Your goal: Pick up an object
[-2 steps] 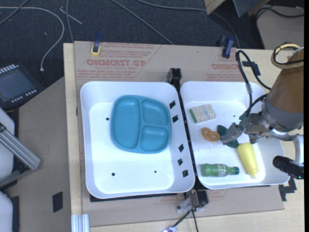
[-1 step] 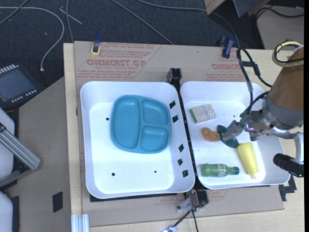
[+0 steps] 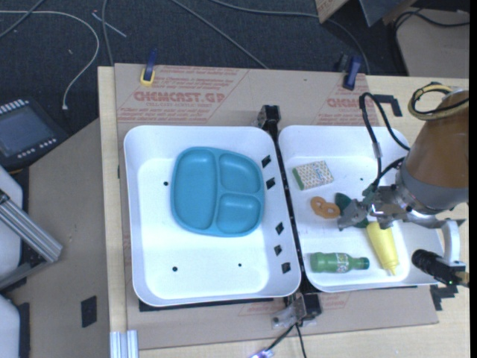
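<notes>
My gripper hangs low in the right bin, just right of the pretzel; I cannot tell how it stands. A dark green piece sits right of the pretzel, the patterned packet above it, the yellow bottle and green bottle below. The blue divided tray lies well left, in the left bin.

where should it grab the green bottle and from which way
Grip the green bottle across its body, about midway, coming straight down from above. It lies on its side near the front wall of the right bin, cap toward the yellow bottle, so its long sides are probably the easiest faces to close on.
</notes>
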Tool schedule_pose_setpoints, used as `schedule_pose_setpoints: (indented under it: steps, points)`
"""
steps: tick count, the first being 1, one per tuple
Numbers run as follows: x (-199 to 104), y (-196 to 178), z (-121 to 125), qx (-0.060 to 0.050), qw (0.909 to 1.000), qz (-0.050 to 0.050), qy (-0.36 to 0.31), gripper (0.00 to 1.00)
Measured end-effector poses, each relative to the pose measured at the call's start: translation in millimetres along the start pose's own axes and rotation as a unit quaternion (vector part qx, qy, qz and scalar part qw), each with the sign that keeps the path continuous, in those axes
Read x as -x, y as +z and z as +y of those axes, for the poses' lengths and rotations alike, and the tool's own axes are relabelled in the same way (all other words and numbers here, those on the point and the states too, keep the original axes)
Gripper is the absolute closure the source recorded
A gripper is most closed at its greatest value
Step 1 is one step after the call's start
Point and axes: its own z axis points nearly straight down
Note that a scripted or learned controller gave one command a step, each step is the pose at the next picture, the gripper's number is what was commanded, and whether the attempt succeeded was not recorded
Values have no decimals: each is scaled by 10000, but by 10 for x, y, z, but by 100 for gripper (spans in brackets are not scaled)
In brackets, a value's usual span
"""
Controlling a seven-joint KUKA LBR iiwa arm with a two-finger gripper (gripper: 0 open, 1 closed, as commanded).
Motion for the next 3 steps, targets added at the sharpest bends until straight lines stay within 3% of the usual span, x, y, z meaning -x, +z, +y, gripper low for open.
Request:
schedule_pose_setpoints:
  steps: [1, 2, 3]
  points:
    - [37, 610, 46, -3, 10000, 3, -3, 0]
    - [31, 820, 41, 10, 10000, 2, -4, 0]
    - [29, 701, 48, 27, 10000, 3, -3, 100]
